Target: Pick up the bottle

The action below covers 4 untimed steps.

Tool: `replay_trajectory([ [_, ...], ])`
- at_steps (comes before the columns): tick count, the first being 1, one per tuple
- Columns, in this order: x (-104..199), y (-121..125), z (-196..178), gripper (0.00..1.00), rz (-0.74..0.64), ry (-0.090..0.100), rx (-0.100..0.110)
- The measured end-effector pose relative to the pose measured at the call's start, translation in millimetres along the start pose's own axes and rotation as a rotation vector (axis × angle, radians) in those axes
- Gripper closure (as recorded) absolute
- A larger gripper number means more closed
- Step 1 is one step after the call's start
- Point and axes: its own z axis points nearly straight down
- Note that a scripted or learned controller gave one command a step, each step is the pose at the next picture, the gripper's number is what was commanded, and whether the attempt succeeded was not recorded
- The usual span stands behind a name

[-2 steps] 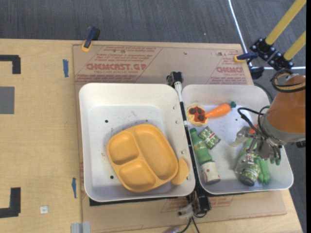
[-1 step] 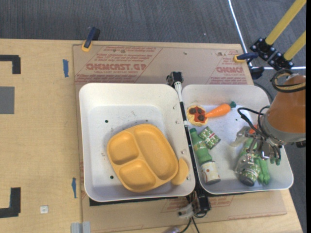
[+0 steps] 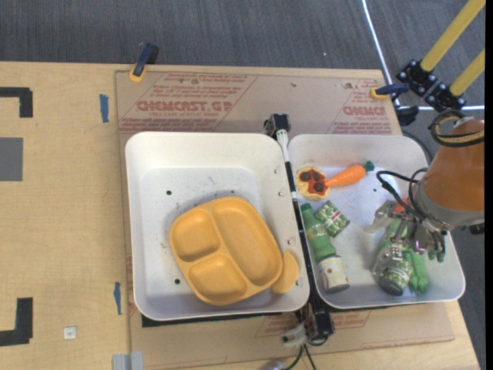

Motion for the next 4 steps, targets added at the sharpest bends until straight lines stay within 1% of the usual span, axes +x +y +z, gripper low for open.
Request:
replay_trajectory([
  [3,0.0,0.0,0.0,0.00,0.000,0.000,0.000],
  [4,-34.7,-23.5,1.1,0.00,0.433,0.006,-0.008],
])
